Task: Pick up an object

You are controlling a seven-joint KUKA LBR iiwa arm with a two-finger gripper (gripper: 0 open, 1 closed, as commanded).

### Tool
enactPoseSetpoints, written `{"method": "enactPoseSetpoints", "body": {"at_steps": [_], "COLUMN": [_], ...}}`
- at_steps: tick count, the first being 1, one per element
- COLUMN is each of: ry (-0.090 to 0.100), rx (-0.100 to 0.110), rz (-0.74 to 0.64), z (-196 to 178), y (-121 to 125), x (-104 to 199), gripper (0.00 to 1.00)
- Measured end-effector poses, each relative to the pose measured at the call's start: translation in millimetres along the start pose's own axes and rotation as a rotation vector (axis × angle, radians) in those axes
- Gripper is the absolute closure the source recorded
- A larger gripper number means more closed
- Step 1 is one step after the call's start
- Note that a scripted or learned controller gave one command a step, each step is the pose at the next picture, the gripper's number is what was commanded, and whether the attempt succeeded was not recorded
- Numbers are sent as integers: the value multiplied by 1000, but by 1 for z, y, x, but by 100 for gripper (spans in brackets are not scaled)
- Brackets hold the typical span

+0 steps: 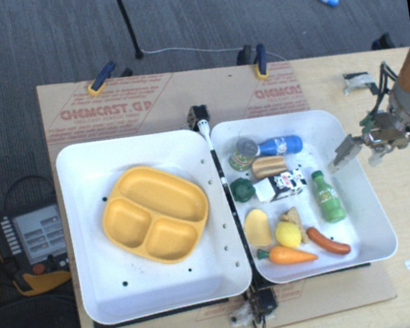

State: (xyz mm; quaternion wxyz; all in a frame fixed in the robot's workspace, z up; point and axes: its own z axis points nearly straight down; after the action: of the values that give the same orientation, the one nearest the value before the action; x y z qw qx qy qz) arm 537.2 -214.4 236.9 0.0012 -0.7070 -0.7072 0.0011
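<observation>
The left bin point(94, 293) holds a yellow divided plate point(156, 213), lying a little askew with all three compartments bare.

The right bin point(372, 245) is crowded. Along its far side lie a small round tin point(243, 153), its label too blurred to read, and a blue bottle point(279, 145) on its side. Just nearer sit a bread-like bun point(268, 165), a dark green piece point(241, 190) and a small black-and-white carton point(288, 182), touching or overlapping so that their edges are hard to separate. Toward the near side are a pale yellow piece point(257, 227), a lemon point(288, 233) partly covering a tan item behind it, a carrot point(290, 255) and a red sausage point(329, 240). A green bottle point(328, 195) lies along the right.

The pincer point(357, 150) hangs over the bin's right rim, apart from every object; the arm is cut off at the right edge. Its fingers look splayed, released and grasping nothing, though they are small and blurred.
</observation>
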Motion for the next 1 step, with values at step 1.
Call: {"method": "enactPoseSetpoints", "body": {"at_steps": [1], "ry": [1], "rx": [1], "rz": [0], "z": [134], "y": [-15], "x": [9], "gripper": [0]}}
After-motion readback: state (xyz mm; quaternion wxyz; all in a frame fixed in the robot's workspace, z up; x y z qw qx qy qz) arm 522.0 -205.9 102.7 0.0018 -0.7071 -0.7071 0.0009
